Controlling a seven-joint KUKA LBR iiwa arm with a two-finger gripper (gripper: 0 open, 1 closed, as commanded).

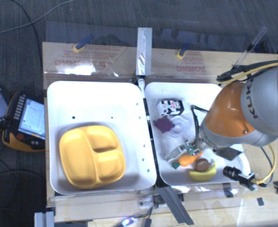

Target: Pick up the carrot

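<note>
With the tool (192, 150) low over the carrot (188, 160), which lies in the right bin (153, 126) beside a banana (202, 174), its grip unreadable, close squarely across the carrot's middle.

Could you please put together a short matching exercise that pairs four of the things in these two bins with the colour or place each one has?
Things:
1. carrot
2. banana
3. divided tray
4. purple piece

Descriptions:
A. yellow, lying in the left bin
B. orange, just below the gripper in the right bin
C. dark, next to the black-and-white carton
D. yellow, curved along the right bin's near edge beside a brown round thing

Pairs: 1-B, 2-D, 3-A, 4-C
</note>
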